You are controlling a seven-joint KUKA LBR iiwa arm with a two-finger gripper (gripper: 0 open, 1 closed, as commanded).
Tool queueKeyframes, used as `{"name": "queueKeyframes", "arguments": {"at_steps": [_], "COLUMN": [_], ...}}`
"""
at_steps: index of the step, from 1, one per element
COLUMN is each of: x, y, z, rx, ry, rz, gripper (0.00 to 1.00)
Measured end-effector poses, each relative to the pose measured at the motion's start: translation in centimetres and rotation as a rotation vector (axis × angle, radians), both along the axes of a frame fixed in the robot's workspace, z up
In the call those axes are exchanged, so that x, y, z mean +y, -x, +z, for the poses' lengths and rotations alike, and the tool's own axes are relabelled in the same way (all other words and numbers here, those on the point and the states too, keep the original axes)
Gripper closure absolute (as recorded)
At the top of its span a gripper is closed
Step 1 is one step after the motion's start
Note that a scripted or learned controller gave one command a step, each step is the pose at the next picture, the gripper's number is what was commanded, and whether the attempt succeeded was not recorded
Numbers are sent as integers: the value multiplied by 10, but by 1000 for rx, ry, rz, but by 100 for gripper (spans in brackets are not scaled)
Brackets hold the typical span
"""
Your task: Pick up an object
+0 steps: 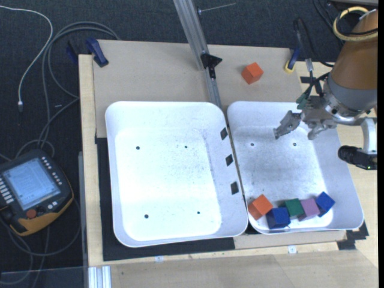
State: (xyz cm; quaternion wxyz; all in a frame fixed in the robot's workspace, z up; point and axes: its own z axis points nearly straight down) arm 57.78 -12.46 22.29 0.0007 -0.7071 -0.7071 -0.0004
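Along the front edge of the right bin (282,167) lies a row of small blocks: an orange one (260,206), a dark blue one (278,217), a green one (294,207), a purple one (309,207) and a blue one (324,201). My gripper (302,128) hangs over the back part of that bin, well away from the row. It is open, its two fingers spread wide, and nothing sits between them.
Another orange cube (252,72) rests on the bench behind the right bin. The left bin (162,173) stands beside it. A metal pole (193,29) slants up from between the bins. A teach pendant (30,188) and cables lie on the floor at left.
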Motion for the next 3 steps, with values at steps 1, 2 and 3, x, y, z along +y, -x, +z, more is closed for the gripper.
{"name": "queueKeyframes", "arguments": {"at_steps": [1, 2, 3], "x": [1, -29, 28], "y": [-1, -2, 4], "z": [11, 76, 71], "rx": [-4, -9, 2], "ry": [0, 5, -2], "rz": [2, -2, 7], "gripper": [100, 100, 100]}}
